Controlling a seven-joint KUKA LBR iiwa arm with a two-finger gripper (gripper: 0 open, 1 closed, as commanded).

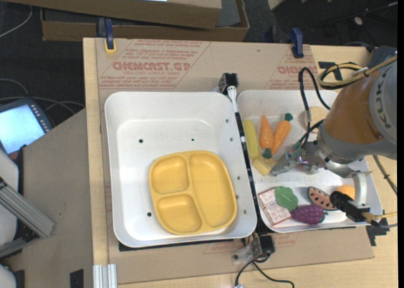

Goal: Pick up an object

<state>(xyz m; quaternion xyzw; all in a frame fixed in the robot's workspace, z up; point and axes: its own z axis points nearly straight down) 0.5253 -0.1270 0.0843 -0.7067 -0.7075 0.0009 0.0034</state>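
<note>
The right bin (252,100) holds several toy foods. A yellow corn cob (251,138) lies along its left wall, with two orange carrots (266,132) (282,132) beside it. A pale yellow piece (262,167) lies below the corn. My gripper (287,162) hangs low over the bin's middle, just right of that piece and below the carrots. Nothing visibly sits in it. Nearer the front lie a green leaf (286,197), a purple bunch of grapes (309,215), a watermelon slice (320,197) and an orange piece (346,191).
The left bin (126,122) holds a yellow divided plate (191,191). A small printed card (268,201) lies at the right bin's front left. The grey and orange arm (356,119) covers the right bin's far right side. Black cables (309,91) loop behind it.
</note>
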